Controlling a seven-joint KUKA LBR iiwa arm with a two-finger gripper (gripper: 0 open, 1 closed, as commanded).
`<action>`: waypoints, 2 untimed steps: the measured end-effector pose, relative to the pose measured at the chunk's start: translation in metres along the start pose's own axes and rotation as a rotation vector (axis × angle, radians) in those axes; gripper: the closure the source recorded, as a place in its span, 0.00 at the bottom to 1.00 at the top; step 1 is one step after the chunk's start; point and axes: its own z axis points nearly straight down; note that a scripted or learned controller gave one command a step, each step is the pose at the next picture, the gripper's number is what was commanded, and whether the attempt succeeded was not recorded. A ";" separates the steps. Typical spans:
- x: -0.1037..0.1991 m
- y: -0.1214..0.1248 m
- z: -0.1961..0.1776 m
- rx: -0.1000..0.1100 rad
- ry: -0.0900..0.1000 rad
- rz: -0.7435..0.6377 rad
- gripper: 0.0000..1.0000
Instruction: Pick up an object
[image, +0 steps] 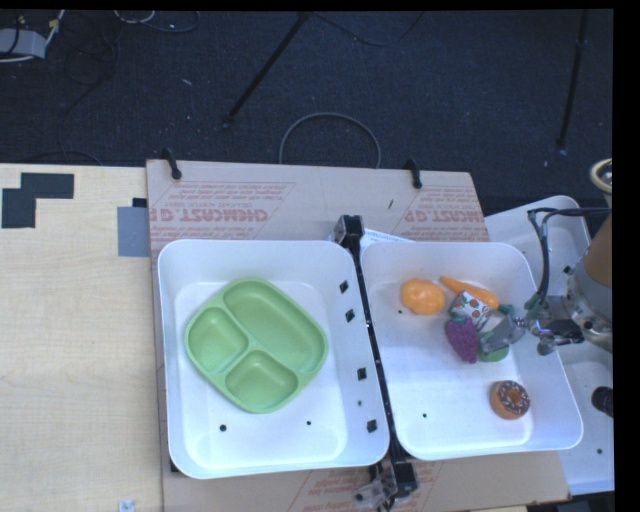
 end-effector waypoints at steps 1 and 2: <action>0.000 0.002 0.043 0.004 0.002 0.000 0.00; 0.000 0.001 0.086 0.006 0.003 0.000 0.00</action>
